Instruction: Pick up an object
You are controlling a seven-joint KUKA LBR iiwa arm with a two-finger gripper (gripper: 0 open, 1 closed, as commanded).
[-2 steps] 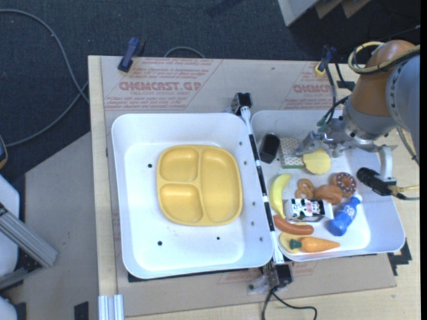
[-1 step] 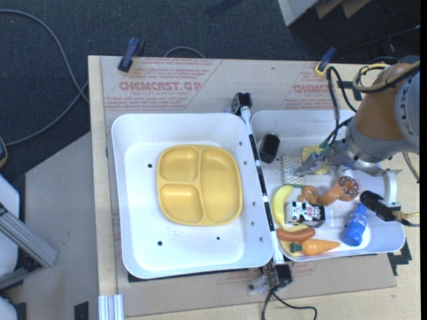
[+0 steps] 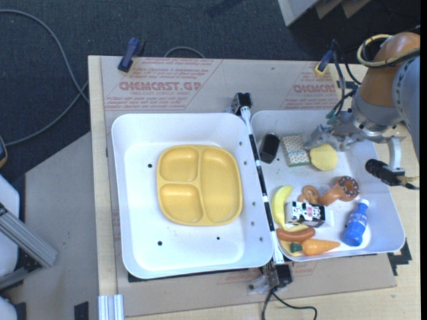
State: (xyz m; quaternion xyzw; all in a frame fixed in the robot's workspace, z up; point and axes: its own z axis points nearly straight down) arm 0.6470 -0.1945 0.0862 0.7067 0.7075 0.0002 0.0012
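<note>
The right bin holds a clutter of small items. A yellow lemon lies near its back, with a speckled beige sponge and a black block to its left. My gripper hangs low just behind and above the lemon, at the end of the grey arm with its orange band. Nothing visibly sits in it. Further forward lie a chocolate donut, a banana, a cow-patterned box, a sausage, a carrot and a blue bottle.
The left bin holds a yellow divided plate. A black clip sits at the back of the ridge between the bins. A black part of the arm juts over the right bin's right side. Blue clamps hold the cardboard base.
</note>
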